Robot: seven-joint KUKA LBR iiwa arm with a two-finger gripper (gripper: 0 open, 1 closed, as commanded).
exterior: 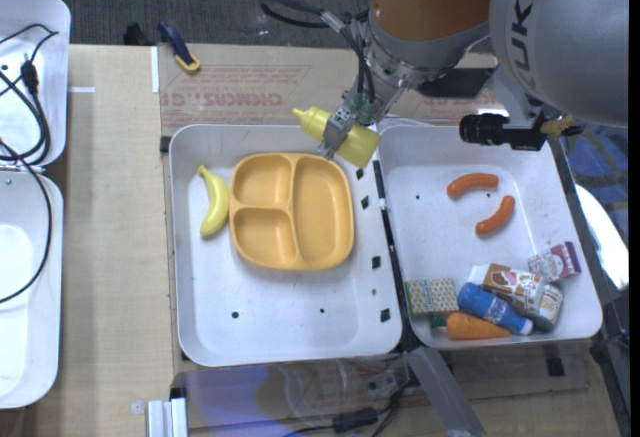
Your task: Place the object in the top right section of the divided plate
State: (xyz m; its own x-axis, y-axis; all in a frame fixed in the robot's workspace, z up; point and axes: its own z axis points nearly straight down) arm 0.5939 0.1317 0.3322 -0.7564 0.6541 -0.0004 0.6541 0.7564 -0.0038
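A yellow divided plate (293,211) lies in the left bin (190,315), toward its upper middle. It has two small sections on its left and one long section on its right, all bare. My gripper (338,131) hangs just above the plate's upper right corner, near the bin's back rim. Its fingers are shut on a yellow squeeze bottle (352,143), whose nozzle points up-left. The bottle sits tilted between the fingers, over the gap between the plate and the divider of the two bins.
A banana (213,201) lies left of the plate. The right bin (580,225) holds two sausages (472,185), a blue bottle (495,309), a carrot (476,328), a cracker pack (430,295), a carton (520,287) and a small packet (560,260).
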